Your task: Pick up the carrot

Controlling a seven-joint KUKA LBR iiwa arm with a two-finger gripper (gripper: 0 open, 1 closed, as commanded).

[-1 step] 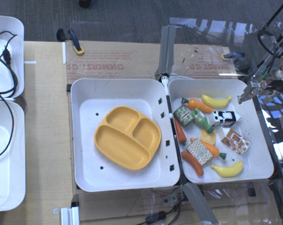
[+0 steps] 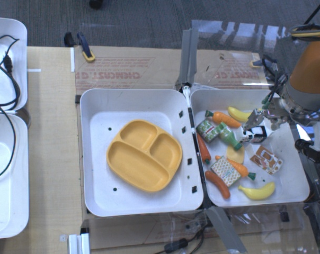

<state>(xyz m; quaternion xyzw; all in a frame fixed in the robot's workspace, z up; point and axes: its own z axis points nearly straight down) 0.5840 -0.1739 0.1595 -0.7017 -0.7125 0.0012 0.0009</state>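
Note:
Two toy carrots lie in the right bin (image 2: 303, 187). One orange carrot (image 2: 226, 119) with a green top sits near the bin's back left, beside a green packet. A smaller carrot (image 2: 238, 167) with a green tip lies lower down, next to a checkered box. My gripper (image 2: 254, 127) hangs over the middle of the right bin, just right of the upper carrot and above the lower one. Nothing visibly hangs from it.
The right bin also holds two bananas (image 2: 238, 112) (image 2: 257, 191), a green bottle (image 2: 230, 137), two red sausages (image 2: 203, 148) (image 2: 218, 184), a checkered box (image 2: 225, 171) and a brown snack packet (image 2: 267, 160). A yellow divided plate (image 2: 144, 155) lies in the left bin (image 2: 94, 115).

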